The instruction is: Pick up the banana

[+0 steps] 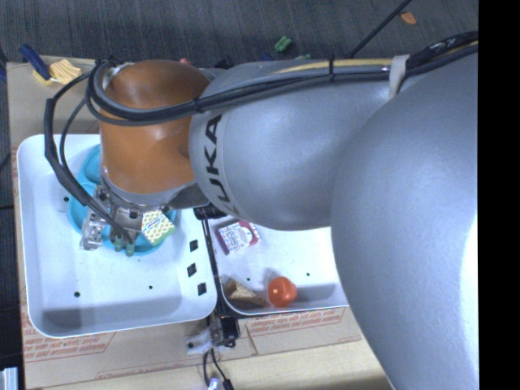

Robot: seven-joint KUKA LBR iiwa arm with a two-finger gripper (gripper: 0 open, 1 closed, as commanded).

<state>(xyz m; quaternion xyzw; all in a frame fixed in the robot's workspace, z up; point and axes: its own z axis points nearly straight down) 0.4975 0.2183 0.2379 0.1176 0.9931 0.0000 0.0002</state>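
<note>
My gripper (120, 238) hangs low over the left bin (106, 295), below the orange wrist band (146, 128). It sits over a blue dish-like object (80, 211) near the bin's middle. A small yellow and green checkered item (158, 226) lies right beside the gripper on the dish's right edge. The large grey arm (341, 161) crosses the view from the right and hides the back of both bins.
In the right bin (318, 260) lie a red and white packet (237, 236), an orange-red ball (281, 291) and a brown lump (242, 294). A yellow and blue object (55, 70) rests outside the left bin at the top left. Black cables (61, 173) loop beside the wrist.
</note>
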